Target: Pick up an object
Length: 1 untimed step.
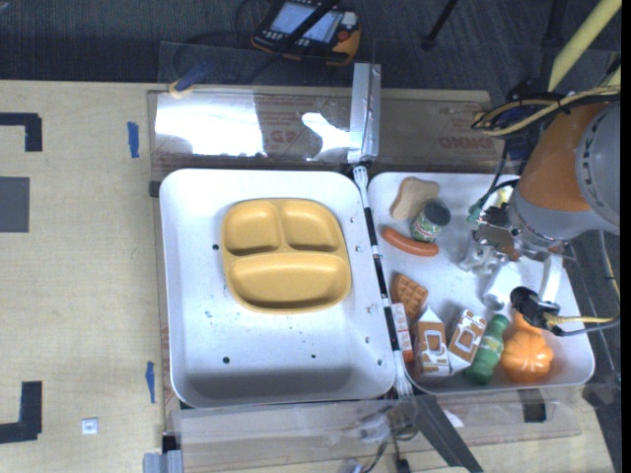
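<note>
My gripper [486, 261] hangs over the middle of the right bin [582, 363], reaching in from the right. Nothing shows in its grasp. Just left of it lie a red sausage [410, 242], a green can [429, 221] and a slice of bread [411, 196]. Along the bin's front edge sit a brown waffle [408, 292], two small cartons [431, 345] [465, 336], a green bottle [488, 346] and an orange pepper [526, 353].
The left bin [187, 294] holds a yellow divided plate [286, 254]. A metal divider [375, 264] separates the two bins. A handheld controller [304, 26] lies beyond the bench at the back.
</note>
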Tool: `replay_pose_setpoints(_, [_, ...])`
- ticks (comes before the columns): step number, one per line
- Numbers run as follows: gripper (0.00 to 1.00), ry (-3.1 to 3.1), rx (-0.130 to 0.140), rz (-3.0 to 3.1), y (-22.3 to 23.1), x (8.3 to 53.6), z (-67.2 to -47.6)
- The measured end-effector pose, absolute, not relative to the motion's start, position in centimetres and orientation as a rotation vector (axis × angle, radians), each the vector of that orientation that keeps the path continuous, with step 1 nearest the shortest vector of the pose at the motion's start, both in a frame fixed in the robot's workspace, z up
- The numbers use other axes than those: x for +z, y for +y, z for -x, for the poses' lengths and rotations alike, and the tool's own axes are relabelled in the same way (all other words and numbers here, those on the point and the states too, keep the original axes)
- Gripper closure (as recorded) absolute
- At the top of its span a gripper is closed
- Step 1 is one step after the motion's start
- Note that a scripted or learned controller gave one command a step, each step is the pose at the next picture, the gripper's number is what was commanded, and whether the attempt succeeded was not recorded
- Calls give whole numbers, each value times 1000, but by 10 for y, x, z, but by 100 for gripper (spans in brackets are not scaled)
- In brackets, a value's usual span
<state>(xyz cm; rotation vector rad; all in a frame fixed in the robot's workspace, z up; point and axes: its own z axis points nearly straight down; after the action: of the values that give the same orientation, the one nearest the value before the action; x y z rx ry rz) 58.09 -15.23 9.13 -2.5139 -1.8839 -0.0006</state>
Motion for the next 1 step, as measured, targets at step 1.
replay_pose_setpoints(1, [100,-1790,-2,2585,-202,86,-604])
